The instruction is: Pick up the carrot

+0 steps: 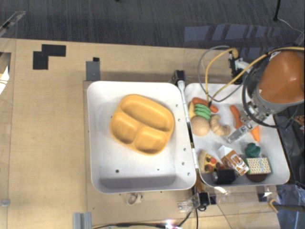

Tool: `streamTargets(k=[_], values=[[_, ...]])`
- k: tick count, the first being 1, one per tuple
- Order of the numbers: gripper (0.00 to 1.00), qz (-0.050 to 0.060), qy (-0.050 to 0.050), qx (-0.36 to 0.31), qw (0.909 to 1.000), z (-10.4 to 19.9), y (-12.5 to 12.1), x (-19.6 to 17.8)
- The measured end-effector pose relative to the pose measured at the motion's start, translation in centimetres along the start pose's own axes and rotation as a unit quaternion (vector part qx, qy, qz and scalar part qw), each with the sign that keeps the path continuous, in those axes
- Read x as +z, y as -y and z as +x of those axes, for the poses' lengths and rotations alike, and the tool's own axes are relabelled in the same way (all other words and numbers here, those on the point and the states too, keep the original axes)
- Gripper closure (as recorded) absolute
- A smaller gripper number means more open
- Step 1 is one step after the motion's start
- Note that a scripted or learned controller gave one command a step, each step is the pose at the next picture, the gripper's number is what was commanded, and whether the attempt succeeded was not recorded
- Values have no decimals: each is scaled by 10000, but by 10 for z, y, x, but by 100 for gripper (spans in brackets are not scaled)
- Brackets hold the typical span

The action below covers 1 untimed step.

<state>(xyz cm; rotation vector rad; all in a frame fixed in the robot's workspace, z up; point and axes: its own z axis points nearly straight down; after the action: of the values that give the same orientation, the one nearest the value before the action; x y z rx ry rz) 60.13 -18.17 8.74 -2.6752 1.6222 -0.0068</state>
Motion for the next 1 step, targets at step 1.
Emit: streamTargets(k=[1], values=[[0, 1, 11, -1638, 9865, 6, -1, -1]])
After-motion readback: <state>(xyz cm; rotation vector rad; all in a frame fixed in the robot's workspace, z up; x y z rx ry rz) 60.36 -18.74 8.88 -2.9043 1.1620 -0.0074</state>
